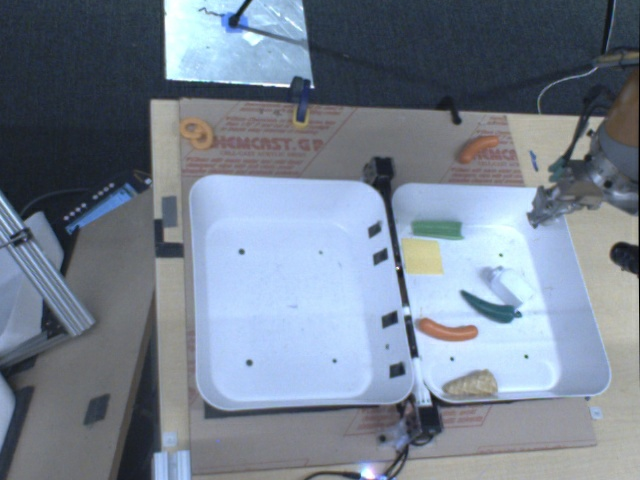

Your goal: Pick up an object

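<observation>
The grey KUKA arm with its orange band [622, 118] entered from the right edge of the camera view, with just its wrist section and tool visible. Its grey metal two-finger end effector [548, 208] hung at the end of the wrist, pointing down and toward the left. The tool appeared small and dim at that slant, with nothing visible between its tips.

board [300, 140] | red print, partly legible: "HEMCAST G.P"
</observation>
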`<action>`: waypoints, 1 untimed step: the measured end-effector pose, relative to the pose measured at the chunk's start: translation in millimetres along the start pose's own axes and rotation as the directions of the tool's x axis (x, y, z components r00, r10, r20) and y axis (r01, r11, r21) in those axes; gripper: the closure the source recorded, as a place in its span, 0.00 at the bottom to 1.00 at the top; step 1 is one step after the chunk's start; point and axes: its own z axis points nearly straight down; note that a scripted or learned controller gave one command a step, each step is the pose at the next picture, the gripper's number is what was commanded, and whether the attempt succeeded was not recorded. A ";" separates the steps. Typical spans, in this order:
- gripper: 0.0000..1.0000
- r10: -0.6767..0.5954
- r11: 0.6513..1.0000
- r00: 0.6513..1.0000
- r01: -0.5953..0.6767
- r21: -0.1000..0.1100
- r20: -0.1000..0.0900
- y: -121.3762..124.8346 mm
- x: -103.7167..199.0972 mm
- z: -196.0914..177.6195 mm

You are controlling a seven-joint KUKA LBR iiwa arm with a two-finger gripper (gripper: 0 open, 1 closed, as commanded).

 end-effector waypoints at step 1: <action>1.00 0.000 1.000 1.000 0.000 -0.013 0.006 32.5 -13.4 -133.3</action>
